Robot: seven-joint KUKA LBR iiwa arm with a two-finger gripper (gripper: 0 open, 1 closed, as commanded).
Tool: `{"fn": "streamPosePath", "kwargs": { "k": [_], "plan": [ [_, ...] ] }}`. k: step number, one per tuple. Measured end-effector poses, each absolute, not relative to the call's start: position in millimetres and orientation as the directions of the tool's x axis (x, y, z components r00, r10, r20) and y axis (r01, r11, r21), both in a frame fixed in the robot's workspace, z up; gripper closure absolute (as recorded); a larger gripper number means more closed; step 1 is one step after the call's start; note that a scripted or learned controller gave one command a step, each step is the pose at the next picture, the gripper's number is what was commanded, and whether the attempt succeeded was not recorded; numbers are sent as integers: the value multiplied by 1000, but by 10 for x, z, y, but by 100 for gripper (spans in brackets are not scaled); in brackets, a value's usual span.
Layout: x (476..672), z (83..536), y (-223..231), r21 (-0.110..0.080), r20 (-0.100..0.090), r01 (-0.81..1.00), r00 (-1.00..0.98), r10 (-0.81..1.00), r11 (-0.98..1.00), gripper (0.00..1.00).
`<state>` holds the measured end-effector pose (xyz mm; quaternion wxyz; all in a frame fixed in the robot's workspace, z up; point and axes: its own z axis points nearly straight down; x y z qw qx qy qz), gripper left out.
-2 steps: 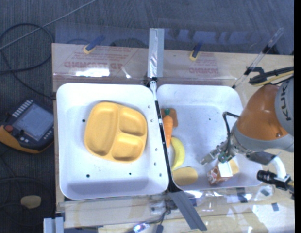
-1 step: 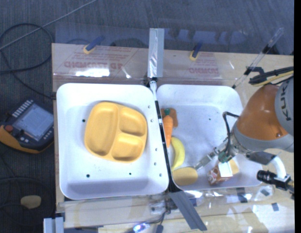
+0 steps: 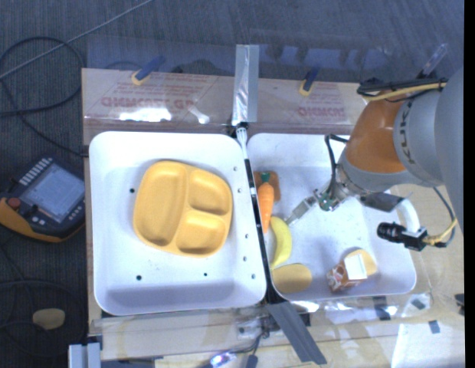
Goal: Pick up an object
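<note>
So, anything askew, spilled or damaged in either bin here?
Nothing spilled or broken. The yellow tray sits slightly rotated in the left bin. In the right bin, the carrot and banana crowd the dividing wall.

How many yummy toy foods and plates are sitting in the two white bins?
Yellow divided plate: 1
Carrot: 1
Banana: 1
Yellow-brown potato-like piece: 1
Orange and cream carton-like piece: 1
Small orange item behind the carrot, too hidden to name: 1
Total: 6
</note>
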<state>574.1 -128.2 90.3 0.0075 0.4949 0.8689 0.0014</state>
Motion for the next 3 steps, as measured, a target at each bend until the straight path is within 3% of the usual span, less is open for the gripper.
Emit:
{"fn": "streamPosePath", "kwargs": {
  "k": [1, 2, 3],
  "plan": [
    [6459, 889, -1517, 6, -10, 797, -604, 797, 604, 0],
    [5709, 902, -1209, 4, -8, 811, -584, 811, 584, 0],
    [5989, 1380, -1508, 0, -2, 796, -605, 796, 605, 0]
  ]
}}
